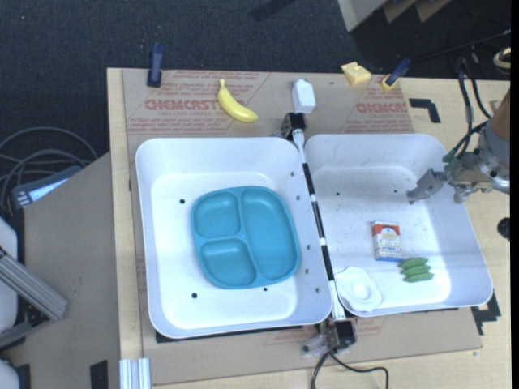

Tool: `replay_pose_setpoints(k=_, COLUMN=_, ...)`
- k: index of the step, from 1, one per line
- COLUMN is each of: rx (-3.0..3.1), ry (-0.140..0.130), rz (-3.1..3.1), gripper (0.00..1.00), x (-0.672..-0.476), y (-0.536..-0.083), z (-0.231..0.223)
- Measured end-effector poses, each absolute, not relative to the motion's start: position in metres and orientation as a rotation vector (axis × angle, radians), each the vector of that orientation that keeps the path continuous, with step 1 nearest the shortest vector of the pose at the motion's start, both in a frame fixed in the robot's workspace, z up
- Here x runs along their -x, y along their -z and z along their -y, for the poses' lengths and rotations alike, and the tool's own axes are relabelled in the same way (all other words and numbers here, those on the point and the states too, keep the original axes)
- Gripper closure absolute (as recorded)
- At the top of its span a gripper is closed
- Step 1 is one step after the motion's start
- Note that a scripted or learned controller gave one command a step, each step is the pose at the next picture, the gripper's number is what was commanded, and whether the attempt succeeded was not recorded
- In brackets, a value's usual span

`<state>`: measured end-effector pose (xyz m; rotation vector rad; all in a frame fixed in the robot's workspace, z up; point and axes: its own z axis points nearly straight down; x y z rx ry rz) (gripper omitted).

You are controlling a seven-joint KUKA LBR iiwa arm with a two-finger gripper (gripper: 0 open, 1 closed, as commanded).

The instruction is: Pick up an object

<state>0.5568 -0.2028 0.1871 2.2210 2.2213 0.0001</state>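
Observation:
In the right bin point(365, 164) lie a small red, white and blue box point(388, 241), a green pea pod point(417, 270) just right of and below it, and a round white lid point(359, 288) in the near left corner. My gripper point(443, 191) hangs over the bin's right side, up and to the right of the box. Its two grey fingers point(423, 188) are spread apart and open, with nothing between them.
A blue divided plate point(243, 236) fills the middle of the left bin point(162, 177). On the bench behind the bins lie a toy banana point(235, 104), a white block point(303, 96) and a yellow cheese wedge point(355, 73). Cables run along the right.

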Motion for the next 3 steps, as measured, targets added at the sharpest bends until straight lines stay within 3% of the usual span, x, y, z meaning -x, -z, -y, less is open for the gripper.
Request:
replay_pose_setpoints(k=1, rx=-2.222, ry=0.001, rz=-2.225, gripper=0.00, x=-0.562, y=-0.112, z=0.139)
replay_pose_setpoints(k=2, rx=-2.223, ry=0.001, rz=-2.223, gripper=0.00, x=-0.533, y=-0.084, z=0.119)
replay_pose_setpoints(k=3, rx=-2.222, ry=0.000, rz=-2.221, gripper=1.00, x=-0.534, y=-0.094, z=0.119)
